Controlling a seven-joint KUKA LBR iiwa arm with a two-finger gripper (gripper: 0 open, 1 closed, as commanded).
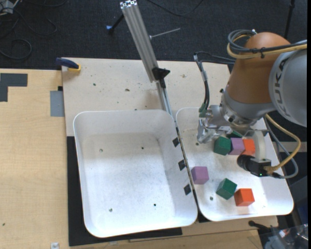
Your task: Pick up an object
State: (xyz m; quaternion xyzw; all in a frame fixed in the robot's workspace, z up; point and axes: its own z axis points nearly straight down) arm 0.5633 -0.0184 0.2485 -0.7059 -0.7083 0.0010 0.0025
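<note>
My gripper [206, 133] hangs low over the back left part of the right bin [280, 204], under the grey arm with its orange band. Just right of it, a green block [222, 146], a light purple block [237, 146] and an orange block [249, 147] lie pressed together in a row. The green one is closest to the gripper, and I see nothing held in it. Nearer the front lie a purple block [199, 175], a second green block [226, 188] and a second orange block [244, 196], each apart from the others.
The left bin [85, 139] adjoins the right one along a shared rim with black clips [181, 165]. A slanted metal rail [142, 40] rises behind the bins. Cables and a black part [256, 166] hang by the arm at the right.
</note>
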